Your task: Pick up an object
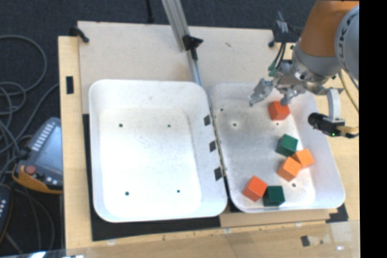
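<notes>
My gripper (pixel 273 93) hangs over the far part of the right bin (pixel 242 136), fingers spread open, with nothing between them. A red-orange block (pixel 278 110) lies on the bin floor just in front of the fingertips, apart from them as far as I can tell. Further toward the front lie a green block (pixel 287 144), two orange blocks (pixel 304 158) (pixel 289 168) touching each other, another red-orange block (pixel 254 188) and a dark green block (pixel 274 195) at the front rim.
The left bin (pixel 151 148) sits beside the right one, the two rims meeting near the middle. A slanted metal pole (pixel 172 9) rises behind the bins. A black cable fitting (pixel 323 122) hangs by the right rim.
</notes>
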Controlling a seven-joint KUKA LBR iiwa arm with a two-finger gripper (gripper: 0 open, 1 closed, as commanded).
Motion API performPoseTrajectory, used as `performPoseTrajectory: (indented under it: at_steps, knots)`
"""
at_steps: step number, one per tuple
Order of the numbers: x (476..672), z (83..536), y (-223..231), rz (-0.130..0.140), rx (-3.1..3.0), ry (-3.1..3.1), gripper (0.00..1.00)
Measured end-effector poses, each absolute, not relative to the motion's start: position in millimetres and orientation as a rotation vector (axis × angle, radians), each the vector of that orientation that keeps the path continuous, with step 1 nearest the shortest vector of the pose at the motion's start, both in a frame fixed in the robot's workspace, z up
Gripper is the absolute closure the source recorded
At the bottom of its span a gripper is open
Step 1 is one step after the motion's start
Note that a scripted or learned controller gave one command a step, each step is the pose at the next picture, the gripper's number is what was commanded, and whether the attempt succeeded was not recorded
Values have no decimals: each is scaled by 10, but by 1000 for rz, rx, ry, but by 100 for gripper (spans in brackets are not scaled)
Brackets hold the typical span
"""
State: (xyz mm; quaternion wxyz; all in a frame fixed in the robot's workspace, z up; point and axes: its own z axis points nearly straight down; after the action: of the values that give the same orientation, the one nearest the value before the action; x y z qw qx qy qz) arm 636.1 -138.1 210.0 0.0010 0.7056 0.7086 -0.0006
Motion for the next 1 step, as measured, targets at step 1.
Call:
performPoseTrajectory:
  at_steps: [1]
  knots:
    - [5774,1209,-1603,4,2214,2221,0]
